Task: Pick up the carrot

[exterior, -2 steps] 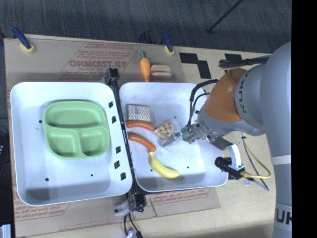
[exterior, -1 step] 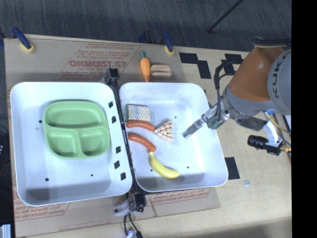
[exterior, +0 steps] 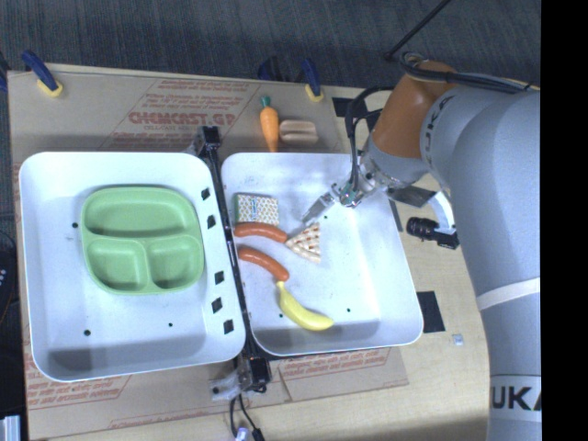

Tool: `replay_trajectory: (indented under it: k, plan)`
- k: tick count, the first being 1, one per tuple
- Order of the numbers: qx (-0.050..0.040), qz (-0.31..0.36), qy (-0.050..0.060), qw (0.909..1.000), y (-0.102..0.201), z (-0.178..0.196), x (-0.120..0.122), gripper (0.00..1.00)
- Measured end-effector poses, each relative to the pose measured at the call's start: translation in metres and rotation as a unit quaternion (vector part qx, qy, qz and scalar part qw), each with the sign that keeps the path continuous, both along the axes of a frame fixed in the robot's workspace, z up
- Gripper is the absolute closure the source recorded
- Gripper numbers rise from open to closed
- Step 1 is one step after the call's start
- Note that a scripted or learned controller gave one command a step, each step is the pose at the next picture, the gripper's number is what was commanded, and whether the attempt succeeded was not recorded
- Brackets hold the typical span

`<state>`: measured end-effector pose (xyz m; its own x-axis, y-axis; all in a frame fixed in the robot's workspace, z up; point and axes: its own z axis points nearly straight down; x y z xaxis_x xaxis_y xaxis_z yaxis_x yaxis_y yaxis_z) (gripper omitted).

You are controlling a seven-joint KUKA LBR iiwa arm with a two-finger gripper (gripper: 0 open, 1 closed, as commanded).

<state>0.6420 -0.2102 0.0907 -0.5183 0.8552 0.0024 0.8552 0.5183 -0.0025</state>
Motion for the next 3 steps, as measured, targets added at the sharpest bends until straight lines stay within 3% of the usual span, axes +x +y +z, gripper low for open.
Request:
replay_trajectory:
  k: [1, 2, 3]
  plan:
    - [-0.0007, 0.002, -0.002, 1.0000, 0.000, 0.012, 0.002, 1.00]
    - [-0.0010, 0.136, -0.002, 0.9907, 0.000, 0.130, -0.012, 1.00]
    - [-0.0002, 0.154, -0.001, 0.9880, 0.063, 0.092, -0.031, 1.00]
